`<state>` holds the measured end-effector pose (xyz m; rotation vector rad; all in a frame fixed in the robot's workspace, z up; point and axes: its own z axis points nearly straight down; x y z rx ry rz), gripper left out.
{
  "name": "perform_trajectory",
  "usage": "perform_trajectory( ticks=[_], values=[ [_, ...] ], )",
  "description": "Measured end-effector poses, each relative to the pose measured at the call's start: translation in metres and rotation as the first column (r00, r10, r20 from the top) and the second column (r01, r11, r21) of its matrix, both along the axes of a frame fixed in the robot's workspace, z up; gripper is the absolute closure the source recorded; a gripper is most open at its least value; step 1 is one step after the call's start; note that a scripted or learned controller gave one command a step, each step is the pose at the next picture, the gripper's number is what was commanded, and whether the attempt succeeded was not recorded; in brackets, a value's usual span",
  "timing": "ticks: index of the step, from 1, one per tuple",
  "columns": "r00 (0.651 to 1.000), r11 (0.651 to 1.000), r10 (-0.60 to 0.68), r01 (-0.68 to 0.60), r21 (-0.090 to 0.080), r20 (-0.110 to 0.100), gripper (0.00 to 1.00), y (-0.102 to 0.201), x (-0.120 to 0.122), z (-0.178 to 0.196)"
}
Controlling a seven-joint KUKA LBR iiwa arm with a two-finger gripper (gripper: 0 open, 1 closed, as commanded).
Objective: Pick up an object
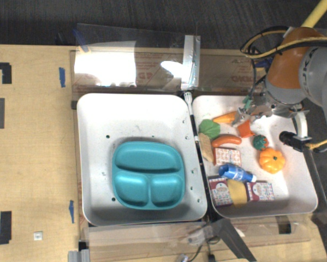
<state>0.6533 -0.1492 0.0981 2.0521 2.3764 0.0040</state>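
Carrot (225, 118), tapered, glossy orange plastic

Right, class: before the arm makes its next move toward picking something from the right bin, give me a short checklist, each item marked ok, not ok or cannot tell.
1. Hand is over the right bin, where the toys lie: ok.
2. A target sits under the hand: ok, an orange piece lies right below it.
3. Something already held in the hand: cannot tell.
4. Target stands free of neighbours: not ok; the carrot, the red sausage and the green ball crowd close.
5. Teal tray lies in the left bin, out of the way: ok.
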Motion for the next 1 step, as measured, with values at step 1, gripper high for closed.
perform_trajectory(
  ticks=[1],
  values=[
    [1.0,1.0,-0.016,0.016,0.0,0.01,1.0,0.0687,0.0168,0.093]
  ],
)
